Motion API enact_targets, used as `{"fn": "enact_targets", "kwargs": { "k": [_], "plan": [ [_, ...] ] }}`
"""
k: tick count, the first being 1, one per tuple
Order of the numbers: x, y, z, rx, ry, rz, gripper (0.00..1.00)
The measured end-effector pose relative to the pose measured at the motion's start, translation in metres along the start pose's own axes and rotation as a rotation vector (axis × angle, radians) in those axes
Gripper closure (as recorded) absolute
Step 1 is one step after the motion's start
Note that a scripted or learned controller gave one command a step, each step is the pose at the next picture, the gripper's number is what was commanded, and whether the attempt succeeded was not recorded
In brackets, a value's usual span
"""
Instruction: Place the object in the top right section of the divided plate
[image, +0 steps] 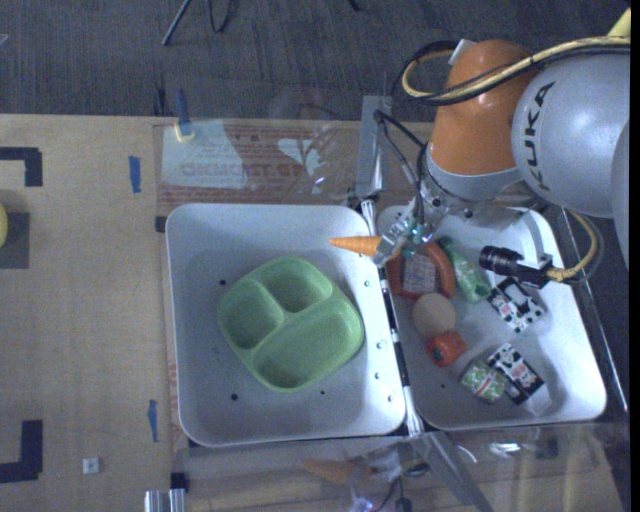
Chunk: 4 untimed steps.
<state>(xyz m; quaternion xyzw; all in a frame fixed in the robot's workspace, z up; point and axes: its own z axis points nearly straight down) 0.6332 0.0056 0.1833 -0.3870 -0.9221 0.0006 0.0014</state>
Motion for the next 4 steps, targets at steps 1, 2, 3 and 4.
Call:
{"fn": "enact_targets", "kwargs": {
  "k": [1,2,3,4],
  "plan": [
    [0.074,0.057,-0.005,-0.001,-0.001,-0.09,1.0],
    [0.016,0.015,0.0,-0.001,-0.002,-0.009,1.0],
    [0.016,0.015,0.0,-0.002,-0.002,-0.009,0.0],
    [-0.068,-0.038,-0.096,-0.002,-0.003,0.073,0.0]
  ]
}}
